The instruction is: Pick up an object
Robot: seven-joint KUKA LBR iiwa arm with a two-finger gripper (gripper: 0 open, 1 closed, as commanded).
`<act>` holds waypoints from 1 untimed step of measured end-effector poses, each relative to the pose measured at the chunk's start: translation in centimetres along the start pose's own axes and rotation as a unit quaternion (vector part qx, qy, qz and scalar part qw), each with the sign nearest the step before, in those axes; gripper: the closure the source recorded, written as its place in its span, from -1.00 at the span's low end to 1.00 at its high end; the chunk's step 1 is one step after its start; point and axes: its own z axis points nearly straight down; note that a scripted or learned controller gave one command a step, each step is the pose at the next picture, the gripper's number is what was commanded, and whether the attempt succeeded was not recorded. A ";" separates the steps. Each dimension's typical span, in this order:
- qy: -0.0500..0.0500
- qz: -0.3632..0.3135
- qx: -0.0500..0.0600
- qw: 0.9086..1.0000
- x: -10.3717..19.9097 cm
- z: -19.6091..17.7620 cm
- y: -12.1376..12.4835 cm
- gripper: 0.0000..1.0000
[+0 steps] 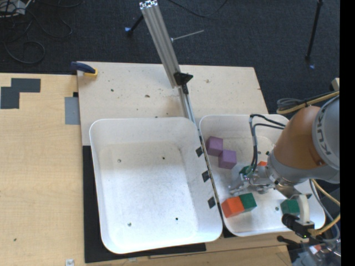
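Note:
In the right bin [260, 123] lie two purple blocks [214, 144] [227, 159] near the left wall. An orange block [233, 206] and a green block [248, 201] sit side by side at the front. My gripper [243, 182] hangs low over the bin, just behind the orange and green blocks and in front of the purple ones. Its fingers stand open with nothing between them. A further green piece [289, 206] lies at the bin's front right, partly hidden by the arm.
The left bin [100, 148] adjoins the right one along a shared wall with black clips [205, 176]. A slanted aluminium rail [163, 43] rises behind the bins. The arm's orange band [297, 140] covers the right bin's right side.

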 end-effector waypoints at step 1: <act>0.001 0.003 0.001 1.000 -0.1 -1.2 0.0 1.00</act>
